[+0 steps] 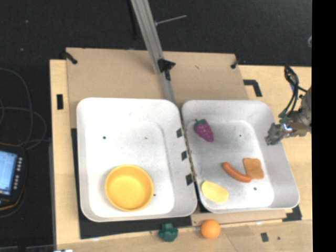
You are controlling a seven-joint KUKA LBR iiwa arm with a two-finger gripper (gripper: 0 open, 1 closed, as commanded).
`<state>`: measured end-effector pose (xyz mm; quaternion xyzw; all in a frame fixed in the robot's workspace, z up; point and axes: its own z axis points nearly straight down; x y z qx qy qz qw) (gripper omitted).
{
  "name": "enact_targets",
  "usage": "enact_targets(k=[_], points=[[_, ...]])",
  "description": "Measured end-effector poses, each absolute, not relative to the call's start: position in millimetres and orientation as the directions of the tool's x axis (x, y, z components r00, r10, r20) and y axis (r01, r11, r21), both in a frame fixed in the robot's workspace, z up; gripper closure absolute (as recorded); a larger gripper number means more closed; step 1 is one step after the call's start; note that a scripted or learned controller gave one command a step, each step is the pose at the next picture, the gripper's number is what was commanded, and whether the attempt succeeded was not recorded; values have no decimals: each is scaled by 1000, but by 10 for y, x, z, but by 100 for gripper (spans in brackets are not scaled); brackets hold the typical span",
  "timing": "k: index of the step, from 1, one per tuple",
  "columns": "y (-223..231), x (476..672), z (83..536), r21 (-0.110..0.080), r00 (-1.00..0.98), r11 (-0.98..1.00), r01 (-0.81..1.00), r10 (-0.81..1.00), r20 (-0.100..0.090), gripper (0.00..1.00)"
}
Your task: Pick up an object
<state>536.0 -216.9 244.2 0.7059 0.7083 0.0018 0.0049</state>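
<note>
Orange carrot [236, 172] lies lengthwise toward the right bin's [262, 109] front edge, down-left of our gripper [276, 133] at that bin's right rim; its grip state we cannot tell.

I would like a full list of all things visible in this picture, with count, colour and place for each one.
bins: 2, white, side by side on the bench
bowl: 1, yellow, left bin, near corner
grapes: 1, purple, right bin, far left part
sausage: 1, orange-red, right bin, middle
bread: 1, orange-brown, right bin, beside the sausage
lemon slice: 1, pale yellow, right bin, near left corner
ball: 1, orange, bench, in front of the right bin
green toy: 1, green, bench, left of the ball
hand: 1, grey, over the right bin's right rim
</note>
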Motion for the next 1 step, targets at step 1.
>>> enact_targets(k=[1], points=[[-2177,5368,2470,3,-6,6,1000,1000,-2,100]])
